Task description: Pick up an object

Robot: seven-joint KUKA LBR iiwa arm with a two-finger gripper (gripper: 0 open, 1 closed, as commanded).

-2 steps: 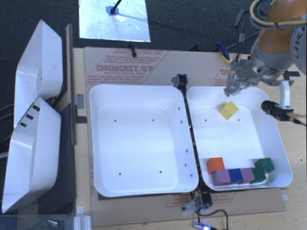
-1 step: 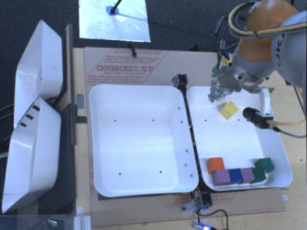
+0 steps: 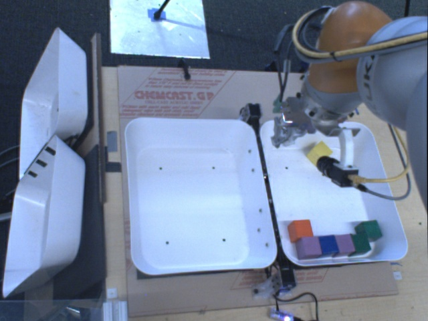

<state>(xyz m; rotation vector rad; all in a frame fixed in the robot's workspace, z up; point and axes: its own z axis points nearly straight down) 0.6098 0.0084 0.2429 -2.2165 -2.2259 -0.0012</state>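
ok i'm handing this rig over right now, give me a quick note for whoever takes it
Gripper: low over the far left part of the right bin, nothing seen between its fingers; open or shut cannot be told from this view.
Things: yellow block lies in the right bin, just right of the gripper. Along the near wall sit an orange block, a purple block, a blue block, a pale purple block and a green block, packed close together.
Left bin: sits beside the right one.
Done: nothing picked yet.
Left: grasp one object and lift it; the yellow block looks nearest.
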